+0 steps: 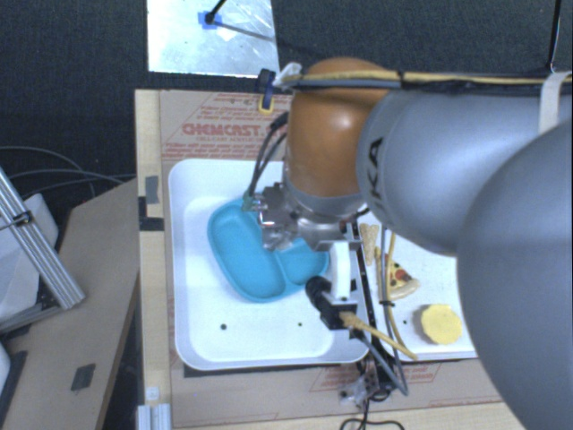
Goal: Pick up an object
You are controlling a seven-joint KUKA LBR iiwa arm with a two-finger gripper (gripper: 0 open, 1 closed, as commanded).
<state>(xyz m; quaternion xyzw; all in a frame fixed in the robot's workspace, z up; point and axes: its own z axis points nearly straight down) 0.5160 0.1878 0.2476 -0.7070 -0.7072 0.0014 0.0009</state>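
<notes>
Cardboard-covered worktop (224,124) carries two shallow white plastic bins. Left bin (201,330), smooth and glossy, holds an oblong blue dish (246,258) with rounded rim near its centre. Grey arm (466,168) with orange band enters from 3 o'clock; claw (282,231) sits over the dish's 3 o'clock edge, cannot tell its state. Right bin (448,352) has a round yellow sponge-like piece (440,323) at 5 o'clock.

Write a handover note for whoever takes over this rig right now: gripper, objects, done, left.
Gripper: low in the left bin, over the blue tray; its fingers are hidden under the wrist.
Objects: blue tray lies in the left bin; yellow round piece and a pizza-slice toy sit in the right bin.
Done: no lift visible.
Left: confirm a grasp, then raise an object.
</notes>
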